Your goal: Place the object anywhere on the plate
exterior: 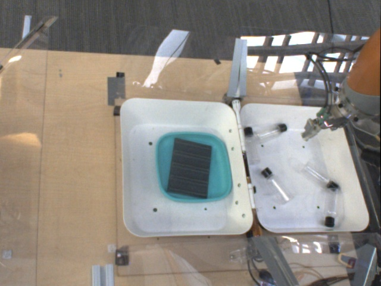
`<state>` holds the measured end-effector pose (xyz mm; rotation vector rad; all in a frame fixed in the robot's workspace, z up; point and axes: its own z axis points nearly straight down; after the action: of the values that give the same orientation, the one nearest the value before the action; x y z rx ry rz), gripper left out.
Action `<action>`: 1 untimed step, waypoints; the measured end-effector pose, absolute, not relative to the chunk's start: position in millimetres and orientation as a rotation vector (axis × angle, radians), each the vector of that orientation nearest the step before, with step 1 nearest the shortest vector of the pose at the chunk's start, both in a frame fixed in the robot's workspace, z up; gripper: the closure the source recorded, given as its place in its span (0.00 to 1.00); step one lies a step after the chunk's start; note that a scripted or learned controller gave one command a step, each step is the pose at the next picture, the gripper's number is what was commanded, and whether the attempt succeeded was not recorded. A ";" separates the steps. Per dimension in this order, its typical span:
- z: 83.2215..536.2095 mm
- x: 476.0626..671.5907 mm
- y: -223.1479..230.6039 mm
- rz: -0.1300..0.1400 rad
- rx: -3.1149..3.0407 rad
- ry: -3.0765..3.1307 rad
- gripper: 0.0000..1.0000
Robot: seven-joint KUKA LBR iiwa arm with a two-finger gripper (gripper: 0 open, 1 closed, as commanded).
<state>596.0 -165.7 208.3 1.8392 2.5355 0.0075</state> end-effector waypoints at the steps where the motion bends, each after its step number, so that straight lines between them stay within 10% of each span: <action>1: 176.5 560.2 -102.0 0.004 1.441 2.786 1.00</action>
<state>560.2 -102.0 176.5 1.4406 2.7863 0.0041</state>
